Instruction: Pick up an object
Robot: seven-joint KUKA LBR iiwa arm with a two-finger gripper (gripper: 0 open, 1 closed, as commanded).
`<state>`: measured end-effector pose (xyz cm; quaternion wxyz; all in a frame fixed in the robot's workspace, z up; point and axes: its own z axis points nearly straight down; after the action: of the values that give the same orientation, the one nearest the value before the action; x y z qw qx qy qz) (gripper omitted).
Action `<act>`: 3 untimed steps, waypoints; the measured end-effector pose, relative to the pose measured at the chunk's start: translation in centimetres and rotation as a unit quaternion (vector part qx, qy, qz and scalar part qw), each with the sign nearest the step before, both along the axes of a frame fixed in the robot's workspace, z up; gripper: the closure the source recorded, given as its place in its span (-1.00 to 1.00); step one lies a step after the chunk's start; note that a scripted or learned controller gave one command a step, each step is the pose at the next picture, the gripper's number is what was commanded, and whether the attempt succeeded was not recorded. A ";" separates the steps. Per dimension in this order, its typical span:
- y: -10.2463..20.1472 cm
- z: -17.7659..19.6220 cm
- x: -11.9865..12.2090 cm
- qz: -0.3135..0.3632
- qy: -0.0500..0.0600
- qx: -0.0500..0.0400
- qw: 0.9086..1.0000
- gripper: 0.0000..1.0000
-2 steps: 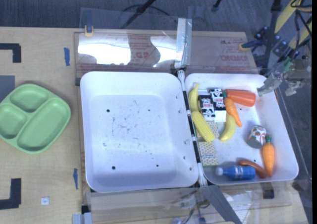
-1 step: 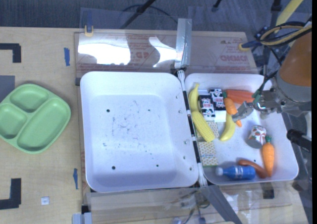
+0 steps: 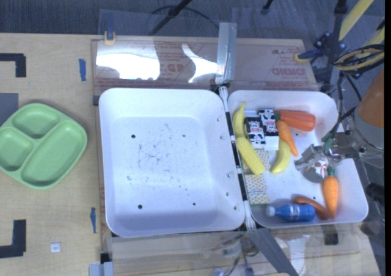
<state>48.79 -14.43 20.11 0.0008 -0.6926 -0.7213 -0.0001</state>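
The right bin point(image 3: 351, 204) holds several toys. A yellow corn cob point(image 3: 249, 154) and a banana point(image 3: 282, 157) lie in its middle, with a small carrot point(image 3: 286, 137) between them. A black-and-white box point(image 3: 261, 129) and a long orange-red vegetable point(image 3: 297, 120) lie toward the back. My gripper point(image 3: 313, 162) reaches in from the right and sits low in the bin, just right of the banana. A larger carrot point(image 3: 330, 192) lies right below the gripper, its green top close to it. A blue bottle point(image 3: 293, 212) lies along the front wall.
The left bin point(image 3: 165, 107) stands beside the right one, a raised divider between them. A green divided plate point(image 3: 40, 145) rests on the bench at far left. A clear panel point(image 3: 159, 61) stands behind the bins. Cables and stand legs crowd the back right.
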 end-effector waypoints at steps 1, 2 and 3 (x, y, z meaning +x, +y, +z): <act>0.4 -6.7 2.6 0.124 0.000 0.000 0.992 -1.00; 2.5 -4.6 2.8 0.198 -0.002 -0.001 0.980 -1.00; 1.0 -6.4 4.0 0.239 -0.002 -0.001 0.971 -1.00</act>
<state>52.78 -13.48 13.75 -0.0017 -0.4999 -0.8661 -0.0007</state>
